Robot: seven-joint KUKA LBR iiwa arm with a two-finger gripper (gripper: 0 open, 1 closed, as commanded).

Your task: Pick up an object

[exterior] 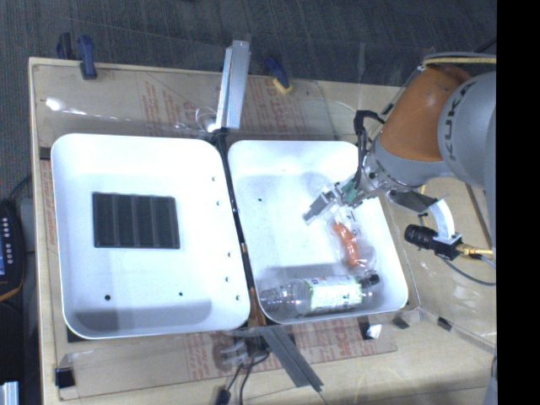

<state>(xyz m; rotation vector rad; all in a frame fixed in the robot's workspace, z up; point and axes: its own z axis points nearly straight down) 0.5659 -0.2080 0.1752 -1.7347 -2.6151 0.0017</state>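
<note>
— Where's the end effector (325, 202) sitting?

— I see it low inside the right bin (278, 163), arm (439, 129) reaching in. Whether it's open or closed, I cannot tell.

— And the objects?

— An orange packet (348, 241) lies just below it, close by. Farther below, a clear plastic bottle (316, 296) lies along the bin's near wall. A dark grate (136, 220) sits in the left bin (76, 302), well apart.

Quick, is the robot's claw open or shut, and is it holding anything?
Gripper: over the right bin, just above the orange object; it cannot be told whether it is open or shut, and nothing is seen held in it.
</note>
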